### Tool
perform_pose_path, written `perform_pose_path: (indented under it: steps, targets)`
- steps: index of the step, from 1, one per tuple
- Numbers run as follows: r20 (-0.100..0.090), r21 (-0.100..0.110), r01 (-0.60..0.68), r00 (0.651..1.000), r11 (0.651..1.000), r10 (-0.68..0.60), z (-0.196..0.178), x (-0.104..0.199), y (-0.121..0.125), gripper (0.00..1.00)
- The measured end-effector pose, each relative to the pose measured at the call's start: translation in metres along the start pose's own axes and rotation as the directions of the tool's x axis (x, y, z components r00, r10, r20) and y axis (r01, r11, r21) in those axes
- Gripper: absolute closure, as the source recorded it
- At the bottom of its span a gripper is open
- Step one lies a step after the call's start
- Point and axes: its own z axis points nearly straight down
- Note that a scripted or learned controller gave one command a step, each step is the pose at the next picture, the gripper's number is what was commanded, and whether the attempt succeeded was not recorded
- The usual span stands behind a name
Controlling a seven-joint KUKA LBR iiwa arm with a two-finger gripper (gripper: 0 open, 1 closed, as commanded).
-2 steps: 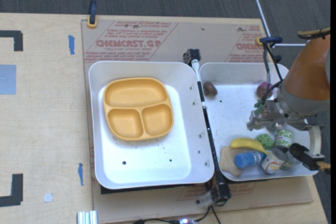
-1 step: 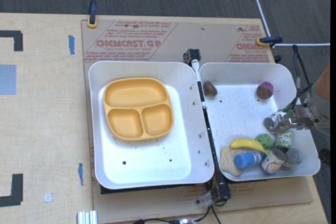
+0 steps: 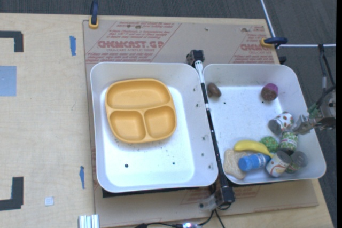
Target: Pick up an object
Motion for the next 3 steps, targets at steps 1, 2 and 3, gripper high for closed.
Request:
perform_pose_path:
  steps: [1,2,3]
  targets:
    - [-0.004,0.001,0.002,1.000,1.000,-0.002,-0.003,0.094,0.016,1.00]
    - [-0.004,0.002,0.003,1.000,1.000,-0.003,-0.014,0.181,0.081,1.00]
    - [-0.003,0.003,0.002,1.000,1.000,-0.002,-0.014,0.180,0.081,0.00]
